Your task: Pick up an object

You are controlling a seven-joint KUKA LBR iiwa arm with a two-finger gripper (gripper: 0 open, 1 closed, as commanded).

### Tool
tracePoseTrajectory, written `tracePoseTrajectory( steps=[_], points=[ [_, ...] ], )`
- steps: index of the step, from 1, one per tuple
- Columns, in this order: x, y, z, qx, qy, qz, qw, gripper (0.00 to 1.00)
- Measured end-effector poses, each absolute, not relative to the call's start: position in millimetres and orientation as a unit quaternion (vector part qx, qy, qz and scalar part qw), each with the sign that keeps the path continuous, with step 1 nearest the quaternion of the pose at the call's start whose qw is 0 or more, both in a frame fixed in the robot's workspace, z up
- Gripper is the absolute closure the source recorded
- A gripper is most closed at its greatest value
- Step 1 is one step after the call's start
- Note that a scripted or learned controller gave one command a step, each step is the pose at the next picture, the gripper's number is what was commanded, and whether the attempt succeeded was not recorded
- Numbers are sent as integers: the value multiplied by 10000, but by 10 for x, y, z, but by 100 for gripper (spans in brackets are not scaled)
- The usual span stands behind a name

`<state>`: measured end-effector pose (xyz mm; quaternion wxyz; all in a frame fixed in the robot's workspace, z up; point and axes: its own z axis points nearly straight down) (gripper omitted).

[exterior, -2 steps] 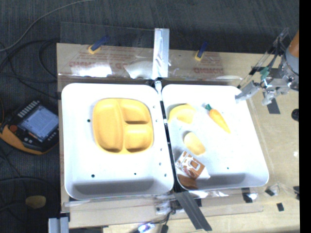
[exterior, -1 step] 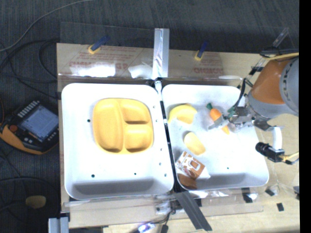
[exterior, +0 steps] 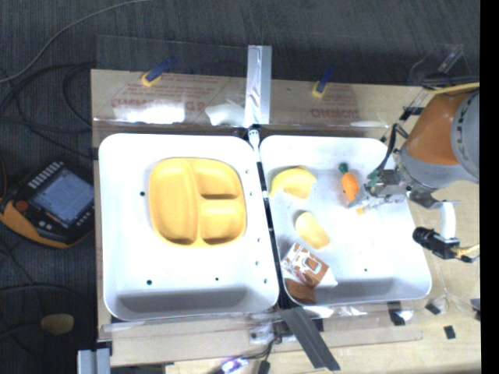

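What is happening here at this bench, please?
A grey robot arm with an orange band reaches in from the right over the right white bin. Its claw is low, just beside a small toy carrot, but nothing is visibly held. In the same bin lie two pale yellow pieces and a brown-and-white packet. The left bin holds a yellow divided tray.

Dark grey carpet floor [exterior: 47, 76], trailing cables [exterior: 58, 29], pale wooden bench [exterior: 374, 100].
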<state>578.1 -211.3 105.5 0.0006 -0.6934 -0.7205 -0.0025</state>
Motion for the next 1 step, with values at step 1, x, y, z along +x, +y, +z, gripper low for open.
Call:
tracePoseTrajectory(
  steps=[1],
  points=[
    [5772,-1361,2155,-7258,-6879,11,1,100]
  ],
)
